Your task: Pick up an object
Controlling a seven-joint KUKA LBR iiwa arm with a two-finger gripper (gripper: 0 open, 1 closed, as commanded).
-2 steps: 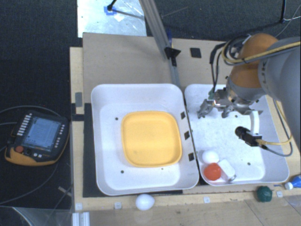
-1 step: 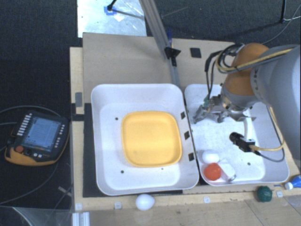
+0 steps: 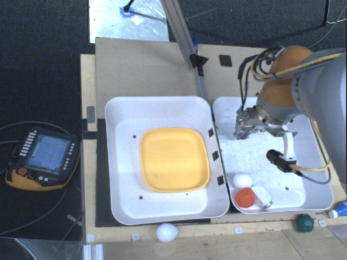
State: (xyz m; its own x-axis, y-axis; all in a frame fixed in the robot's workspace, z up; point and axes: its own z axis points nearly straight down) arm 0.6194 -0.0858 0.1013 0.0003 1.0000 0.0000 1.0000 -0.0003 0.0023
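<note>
**Nothing lifted yet: gripper low in the right bin, objects at its near corner**

You have the arm [image 3: 303, 85] reaching in over the right bin [image 3: 303, 199], and by the look of it the pick is not yet made. The gripper [image 3: 241, 129] sits low near the bin's far left part, over bare floor, and you can see nothing between its fingers; whether they are spread or pressed together cannot be told from this angle.

The left bin [image 3: 122, 145] holds a yellow square plate [image 3: 174, 158], lying flat in the middle, well apart from the gripper.

The likelier targets lie in the right bin's near left corner: a white egg-shaped ball [image 3: 242, 180], an orange ball [image 3: 246, 197] touching it, and a small white block [image 3: 263, 195] just beside that. They crowd each other against the wall, so a clean grasp there may be awkward.

Outside the bins, note the teach pendant [image 3: 42, 158] at far left, a white egg [image 3: 167, 232] on the bench edge, and a dark green ball [image 3: 304, 222].
</note>
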